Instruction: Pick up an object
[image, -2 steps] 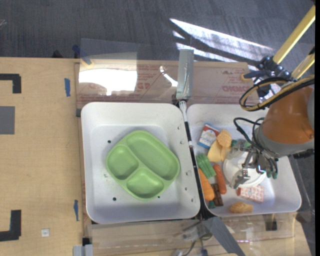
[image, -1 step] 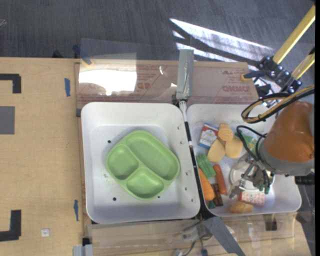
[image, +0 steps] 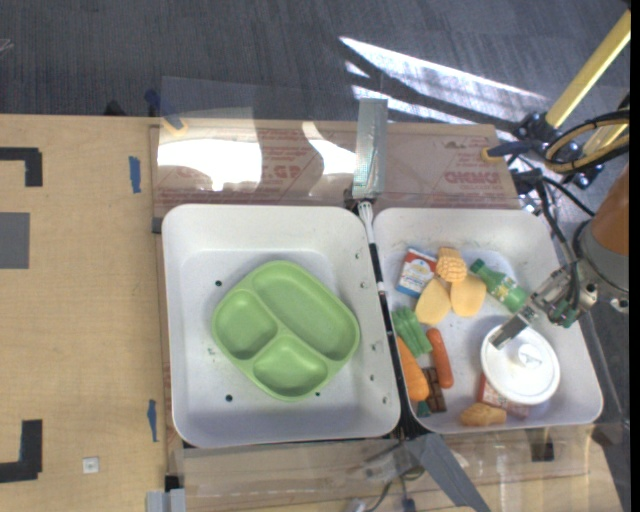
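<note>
on the cardboard-topped desk (image: 70, 330) we see two shallow white bins side by side. the left bin (image: 190, 250) carries a green divided plate (image: 285, 328), lying flat near its middle. the right bin (image: 585, 385) is crowded with toy food and small things: a white round lidded tub (image: 522, 368) toward its near right, a green bottle (image: 498, 285) lying on its side farther back, two pale yellow potato-like pieces (image: 450, 298) touching each other near the middle, a yellow corn piece (image: 451, 265) just behind them, a small printed carton (image: 416, 273) beside the corn, an orange carrot (image: 412, 370) and a slimmer red-orange piece (image: 440, 357) along the left wall, and a brown bread-like piece (image: 483, 413) at the near edge. the grey arm (image: 608, 235) comes in from the right, and its pincer (image: 520, 328) sits low over the right bin, just above the tub's far rim and near the bottle. we cannot tell how far the pincer is open, nor see anything between its tips.
</note>
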